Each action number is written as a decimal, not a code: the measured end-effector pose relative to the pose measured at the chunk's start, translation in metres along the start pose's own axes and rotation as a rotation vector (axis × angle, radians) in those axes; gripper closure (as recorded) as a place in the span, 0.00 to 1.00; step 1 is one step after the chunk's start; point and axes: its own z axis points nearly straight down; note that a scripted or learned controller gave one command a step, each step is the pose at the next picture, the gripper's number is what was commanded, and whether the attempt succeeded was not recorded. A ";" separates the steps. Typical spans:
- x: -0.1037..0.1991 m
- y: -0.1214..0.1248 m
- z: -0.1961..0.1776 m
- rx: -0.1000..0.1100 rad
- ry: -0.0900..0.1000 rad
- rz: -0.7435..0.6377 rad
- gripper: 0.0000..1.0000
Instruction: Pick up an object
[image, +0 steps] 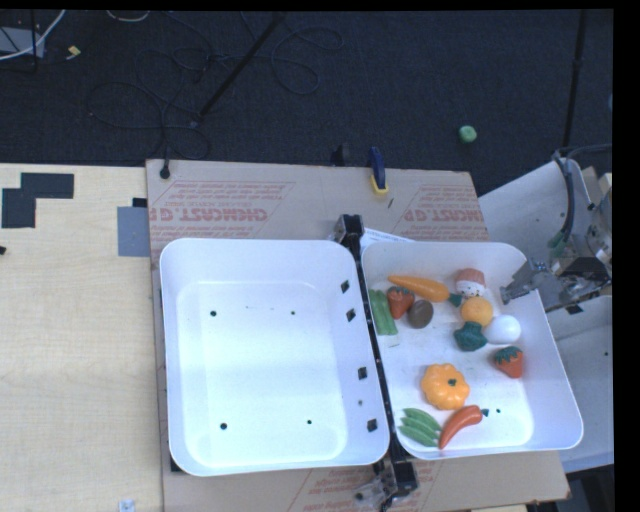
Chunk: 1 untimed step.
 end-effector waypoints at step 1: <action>0.020 -0.008 0.160 0.010 0.005 -0.002 0.00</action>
